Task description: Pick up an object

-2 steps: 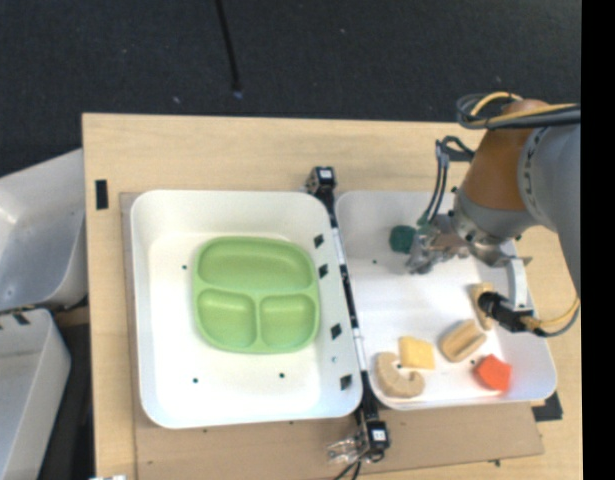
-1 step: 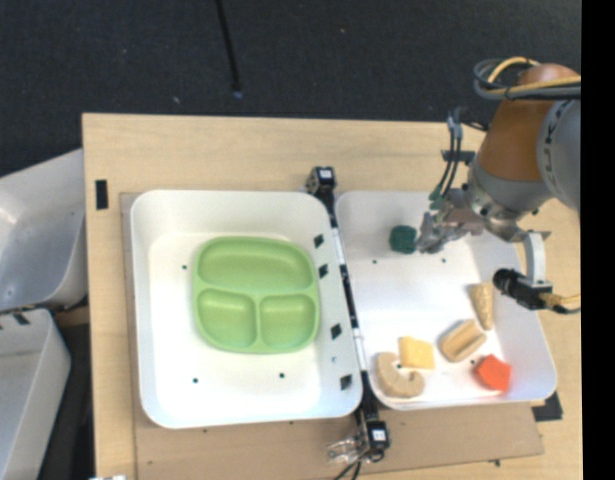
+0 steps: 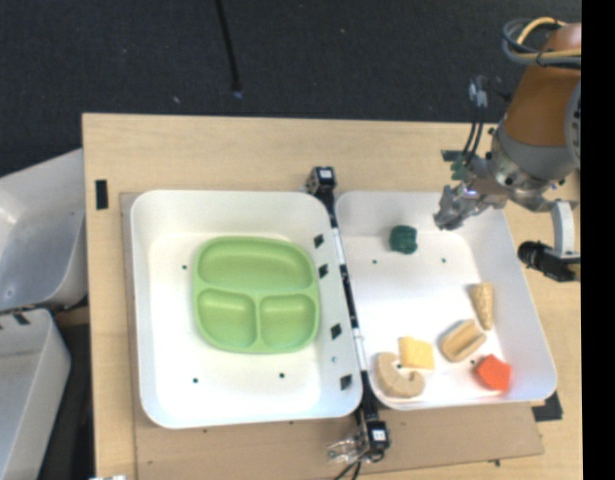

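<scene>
From above, the tool (image 3: 453, 211) hangs over the right bin's (image 3: 507, 258) far edge; whether it is spread or pressed together, I cannot tell. A dark green object (image 3: 403, 238) lies just beside it. The left bin (image 3: 162, 388) holds a green divided plate (image 3: 255, 293).

Small dark green lump (image 3: 403, 238): flat on bin floor, just left of and below claw (image 3: 450, 215), not touching. Tan cone (image 3: 482, 305), bread roll (image 3: 462, 341), yellow cheese wedge (image 3: 416, 353), bitten doughnut (image 3: 398, 376), orange-red piece (image 3: 494, 372): clustered well below claw, at near end.
</scene>
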`<state>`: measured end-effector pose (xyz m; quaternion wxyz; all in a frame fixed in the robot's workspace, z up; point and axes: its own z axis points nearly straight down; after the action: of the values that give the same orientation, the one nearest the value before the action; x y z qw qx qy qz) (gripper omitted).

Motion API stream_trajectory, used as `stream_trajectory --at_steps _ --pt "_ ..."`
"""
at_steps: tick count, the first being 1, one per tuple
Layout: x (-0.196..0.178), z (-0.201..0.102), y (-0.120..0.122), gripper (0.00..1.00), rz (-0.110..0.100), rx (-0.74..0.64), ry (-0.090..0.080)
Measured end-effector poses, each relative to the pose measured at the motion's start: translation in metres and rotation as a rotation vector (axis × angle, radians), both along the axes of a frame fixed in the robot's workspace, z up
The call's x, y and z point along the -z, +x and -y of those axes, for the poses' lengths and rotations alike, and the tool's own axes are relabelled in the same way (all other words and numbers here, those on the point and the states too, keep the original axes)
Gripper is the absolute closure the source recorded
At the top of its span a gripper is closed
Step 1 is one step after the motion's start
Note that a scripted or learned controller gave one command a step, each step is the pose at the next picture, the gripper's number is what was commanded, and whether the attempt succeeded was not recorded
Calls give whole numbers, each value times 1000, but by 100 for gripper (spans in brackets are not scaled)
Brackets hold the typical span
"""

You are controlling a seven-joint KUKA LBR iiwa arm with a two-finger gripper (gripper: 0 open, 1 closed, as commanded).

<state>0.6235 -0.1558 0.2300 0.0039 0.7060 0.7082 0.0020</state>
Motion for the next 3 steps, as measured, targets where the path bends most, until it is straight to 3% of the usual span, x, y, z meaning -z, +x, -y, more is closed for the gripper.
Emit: stream_trajectory --at_steps 1,3 --pt "-56 3 -9 100 -2 -1 1" --pt "-50 -110 -24 100 -9 -3 3"
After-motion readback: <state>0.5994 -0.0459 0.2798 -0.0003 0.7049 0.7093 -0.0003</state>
